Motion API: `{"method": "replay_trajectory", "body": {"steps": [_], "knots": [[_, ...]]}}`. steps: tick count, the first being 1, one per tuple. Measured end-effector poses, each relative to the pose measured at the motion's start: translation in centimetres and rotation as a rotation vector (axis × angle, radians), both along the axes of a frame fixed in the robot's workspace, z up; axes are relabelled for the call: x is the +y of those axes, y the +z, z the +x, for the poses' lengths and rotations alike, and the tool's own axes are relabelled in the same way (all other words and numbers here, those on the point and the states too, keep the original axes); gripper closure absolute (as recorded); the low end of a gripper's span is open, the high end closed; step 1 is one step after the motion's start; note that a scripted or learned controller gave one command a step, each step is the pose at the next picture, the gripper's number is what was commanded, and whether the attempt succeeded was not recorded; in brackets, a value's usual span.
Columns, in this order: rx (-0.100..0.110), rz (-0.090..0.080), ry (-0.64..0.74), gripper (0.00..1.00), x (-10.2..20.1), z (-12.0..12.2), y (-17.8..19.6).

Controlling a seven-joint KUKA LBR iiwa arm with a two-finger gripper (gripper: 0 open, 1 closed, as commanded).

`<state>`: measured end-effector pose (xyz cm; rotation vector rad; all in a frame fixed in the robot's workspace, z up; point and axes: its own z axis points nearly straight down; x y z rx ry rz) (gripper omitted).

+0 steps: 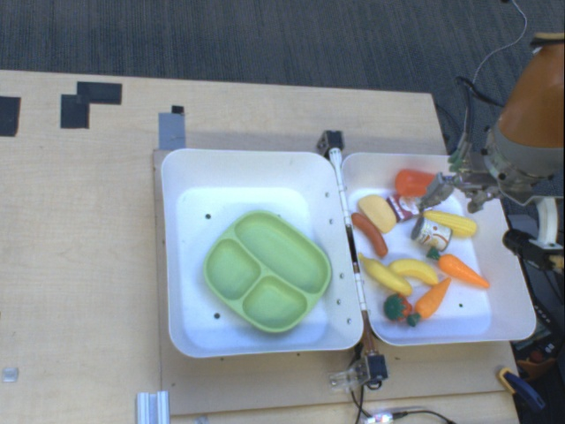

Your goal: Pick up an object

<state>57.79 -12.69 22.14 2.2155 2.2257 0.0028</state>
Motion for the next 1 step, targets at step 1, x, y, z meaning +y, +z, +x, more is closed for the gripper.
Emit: {"method": "replay_trajectory", "body": {"steps": [1], "knots": [[0.003, 0.0, -0.003, 0.0, -5.76, -4.0, -12.41]]}}
